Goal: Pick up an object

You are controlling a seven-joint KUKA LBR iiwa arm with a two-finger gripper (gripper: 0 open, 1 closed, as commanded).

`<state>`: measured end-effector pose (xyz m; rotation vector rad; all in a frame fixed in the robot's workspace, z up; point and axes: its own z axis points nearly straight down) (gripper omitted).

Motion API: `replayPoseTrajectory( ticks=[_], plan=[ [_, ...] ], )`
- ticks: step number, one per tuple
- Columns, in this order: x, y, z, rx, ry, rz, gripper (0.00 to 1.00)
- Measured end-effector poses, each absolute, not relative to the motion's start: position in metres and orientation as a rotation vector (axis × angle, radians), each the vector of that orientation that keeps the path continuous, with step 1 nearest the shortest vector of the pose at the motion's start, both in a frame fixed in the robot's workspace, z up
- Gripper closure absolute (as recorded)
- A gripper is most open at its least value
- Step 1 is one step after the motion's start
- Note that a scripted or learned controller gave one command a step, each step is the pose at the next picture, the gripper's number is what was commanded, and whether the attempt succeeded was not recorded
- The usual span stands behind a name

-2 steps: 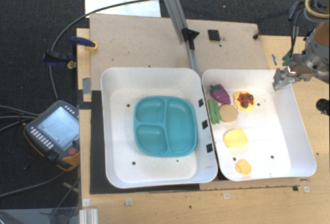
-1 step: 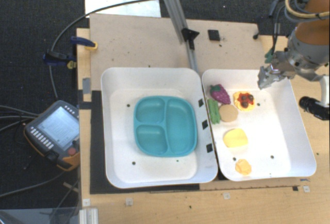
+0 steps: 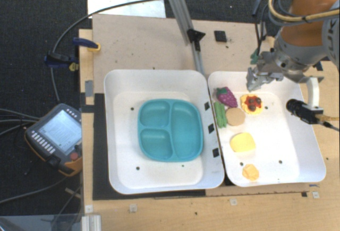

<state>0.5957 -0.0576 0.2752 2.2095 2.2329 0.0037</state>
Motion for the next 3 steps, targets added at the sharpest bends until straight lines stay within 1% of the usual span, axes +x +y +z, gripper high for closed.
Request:
replayPoseTrajectory(
  ticks=[1,2,3],
  plan=[
    [0.607,-0.01,0.262,2.211,2.231,0.003,1.0],
    [0.599,0.038,0.252,2.212,2.232,0.002,1.0],
    [0.598,0.102,0.243,2.21,2.235,0.004,1.0]
  ],
)
